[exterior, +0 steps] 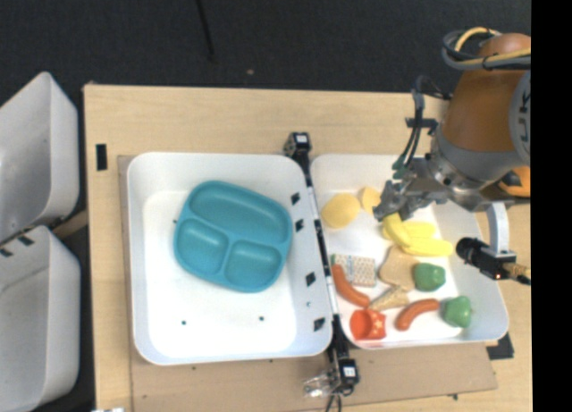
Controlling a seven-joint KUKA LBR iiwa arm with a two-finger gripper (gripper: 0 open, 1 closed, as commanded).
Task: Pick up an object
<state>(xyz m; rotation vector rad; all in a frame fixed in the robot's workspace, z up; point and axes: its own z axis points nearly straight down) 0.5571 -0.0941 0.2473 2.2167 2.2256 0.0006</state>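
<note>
The right bin point(487, 325) holds several toy foods. Among them are a yellow lemon point(340, 210), a small yellow piece point(370, 197), a yellow banana bunch point(417, 237), a bread slice point(398, 269) and a cracker point(360, 269). Two green items point(429, 275) point(458, 311), two orange sausages point(350, 286) point(416, 313) and a red pepper point(367, 324) lie toward the front. My gripper point(396, 202) hangs low over the bin's back, between the small yellow piece and the banana bunch. Nothing shows as held in it.
The left bin point(152, 330) holds a blue divided plate point(234, 235). Black clips point(298, 143) sit along the wall between the bins. The arm's orange band point(478, 120) looms over the right bin's back right corner. A black fitting point(483, 258) juts over the right rim.
</note>
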